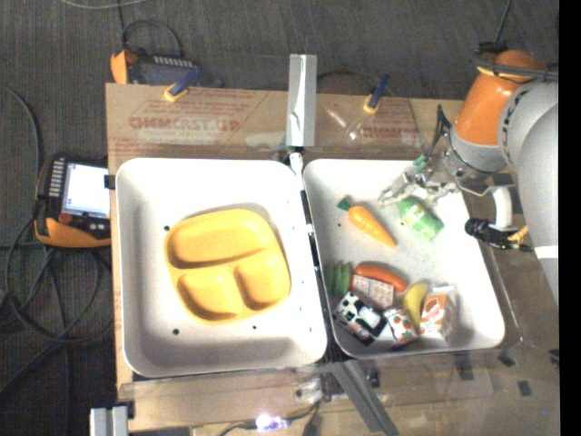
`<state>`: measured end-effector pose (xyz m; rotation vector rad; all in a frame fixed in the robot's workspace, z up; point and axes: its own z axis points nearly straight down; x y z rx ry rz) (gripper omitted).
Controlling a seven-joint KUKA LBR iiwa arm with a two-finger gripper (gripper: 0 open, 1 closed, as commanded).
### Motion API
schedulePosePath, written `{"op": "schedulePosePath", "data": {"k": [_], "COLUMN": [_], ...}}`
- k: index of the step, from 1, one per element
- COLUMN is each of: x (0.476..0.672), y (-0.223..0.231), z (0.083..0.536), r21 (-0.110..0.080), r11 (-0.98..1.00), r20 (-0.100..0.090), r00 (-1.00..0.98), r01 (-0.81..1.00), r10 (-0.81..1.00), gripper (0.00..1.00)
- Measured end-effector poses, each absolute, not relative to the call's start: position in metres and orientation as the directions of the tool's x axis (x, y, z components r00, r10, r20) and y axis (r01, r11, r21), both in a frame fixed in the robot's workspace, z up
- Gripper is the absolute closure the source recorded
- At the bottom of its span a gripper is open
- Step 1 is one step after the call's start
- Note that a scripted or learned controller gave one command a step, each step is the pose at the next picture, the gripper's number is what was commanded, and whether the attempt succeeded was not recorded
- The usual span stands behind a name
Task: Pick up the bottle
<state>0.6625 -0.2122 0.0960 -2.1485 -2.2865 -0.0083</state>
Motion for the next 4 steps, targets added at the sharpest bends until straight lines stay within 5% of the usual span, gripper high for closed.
{"op": "schedulePosePath", "data": {"k": [2,3,4], "x": [0.662,0.661,0.668], "y": [-0.212,-0.214,-0.142], "z": [0.095,0.103,0.228], "r21": [-0.001,-0.002,0.001], "r11": [0.062,0.064,0.143], "r20": [0.007,0.001,0.000], "r00": [-0.062,-0.063,-0.143], "r01": [0.998,0.998,0.990], "r10": [0.998,0.998,0.990], "gripper": [0.00,1.00,1.00]}}
